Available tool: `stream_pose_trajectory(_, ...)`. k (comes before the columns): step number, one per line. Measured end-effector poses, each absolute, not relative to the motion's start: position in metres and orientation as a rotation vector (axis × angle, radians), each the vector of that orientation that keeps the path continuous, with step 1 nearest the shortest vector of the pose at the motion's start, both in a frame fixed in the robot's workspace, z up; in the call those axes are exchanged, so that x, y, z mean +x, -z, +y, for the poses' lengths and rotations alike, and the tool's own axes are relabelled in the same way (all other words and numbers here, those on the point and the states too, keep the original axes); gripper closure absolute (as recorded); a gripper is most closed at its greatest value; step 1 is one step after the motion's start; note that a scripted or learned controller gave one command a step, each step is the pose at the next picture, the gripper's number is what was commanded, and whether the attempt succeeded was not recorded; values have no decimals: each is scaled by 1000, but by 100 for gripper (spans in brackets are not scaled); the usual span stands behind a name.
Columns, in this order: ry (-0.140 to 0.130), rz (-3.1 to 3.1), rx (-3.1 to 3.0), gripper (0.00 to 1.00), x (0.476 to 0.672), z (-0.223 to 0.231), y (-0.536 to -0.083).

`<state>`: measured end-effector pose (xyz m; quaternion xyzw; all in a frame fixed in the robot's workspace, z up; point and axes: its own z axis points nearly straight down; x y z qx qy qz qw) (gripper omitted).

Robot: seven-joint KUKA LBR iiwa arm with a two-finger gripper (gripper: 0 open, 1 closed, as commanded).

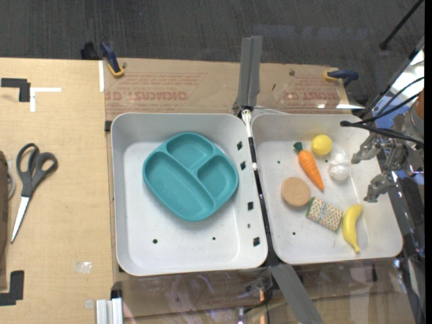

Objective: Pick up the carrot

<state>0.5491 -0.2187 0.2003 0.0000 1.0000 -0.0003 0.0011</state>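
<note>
At the frame's right edge our pincer (375, 169) hangs spread and unladen, so we should straddle the carrot (310, 168) across its slim middle, clear of the lemon (322, 144).

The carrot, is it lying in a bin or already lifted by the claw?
Lying in the right bin. The carrot rests flat on the bin floor, green end toward the far wall, with the claw off to its right, not touching it.

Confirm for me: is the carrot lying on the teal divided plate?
No, the carrot lies on the floor of the right bin beside a yellow ball, while the teal plate sits in the left bin.
</note>
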Motion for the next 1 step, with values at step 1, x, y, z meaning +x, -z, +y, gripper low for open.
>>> stream_pose_trajectory(1,1,3135,130,0,598,-191,-95)
